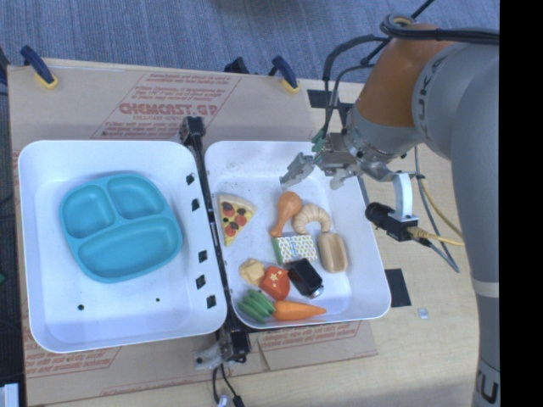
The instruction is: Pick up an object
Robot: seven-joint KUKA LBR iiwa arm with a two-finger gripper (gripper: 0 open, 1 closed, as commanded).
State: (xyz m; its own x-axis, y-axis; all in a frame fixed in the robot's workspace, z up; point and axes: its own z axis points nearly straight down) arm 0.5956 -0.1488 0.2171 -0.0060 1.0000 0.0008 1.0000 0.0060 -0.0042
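Hovering over the right bin [366,253] near its upper wall, my gripper [316,166] hangs with fingers spread apart and nothing between them. The toy food lies below and slightly left of it in the picture; nearest are the drumstick [286,211], long axis running down-left, and the croissant [310,218] just beside it. My wrist hides part of the bin's far right corner. Small items near the black block [305,277] are hard to identify.
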